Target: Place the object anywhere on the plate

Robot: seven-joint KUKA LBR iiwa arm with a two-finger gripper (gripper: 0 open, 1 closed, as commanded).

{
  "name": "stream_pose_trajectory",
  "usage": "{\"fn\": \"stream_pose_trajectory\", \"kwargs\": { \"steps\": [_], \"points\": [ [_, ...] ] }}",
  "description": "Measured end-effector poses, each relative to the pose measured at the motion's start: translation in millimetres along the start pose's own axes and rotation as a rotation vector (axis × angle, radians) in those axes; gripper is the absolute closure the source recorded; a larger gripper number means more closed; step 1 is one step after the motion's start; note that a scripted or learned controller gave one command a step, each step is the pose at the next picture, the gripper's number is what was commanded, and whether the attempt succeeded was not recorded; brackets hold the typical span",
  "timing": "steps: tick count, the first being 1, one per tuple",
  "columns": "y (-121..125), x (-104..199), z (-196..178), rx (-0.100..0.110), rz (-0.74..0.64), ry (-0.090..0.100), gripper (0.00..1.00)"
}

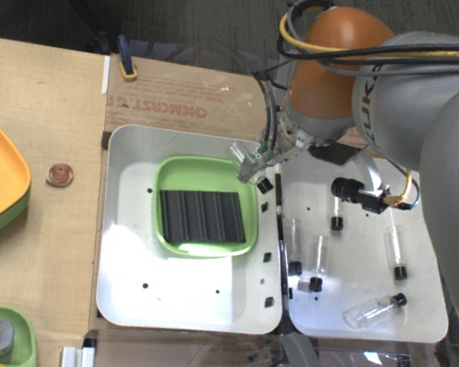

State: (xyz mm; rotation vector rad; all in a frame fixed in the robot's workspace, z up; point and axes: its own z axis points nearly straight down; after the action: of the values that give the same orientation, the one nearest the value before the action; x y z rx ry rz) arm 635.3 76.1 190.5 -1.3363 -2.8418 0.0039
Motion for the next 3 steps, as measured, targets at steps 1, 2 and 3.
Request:
{"fn": "stream_pose_trajectory", "kwargs": {
  "steps": [1, 2, 3],
  "points": [
    [-1, -2, -9, 0.000, 0.003, -0.001, 1.00],
    [-1, -3, -17, 0.000, 0.005, -0.002, 1.00],
    [-1, -4, -26, 0.000, 0.006, -0.003, 1.00]
  ]
}}
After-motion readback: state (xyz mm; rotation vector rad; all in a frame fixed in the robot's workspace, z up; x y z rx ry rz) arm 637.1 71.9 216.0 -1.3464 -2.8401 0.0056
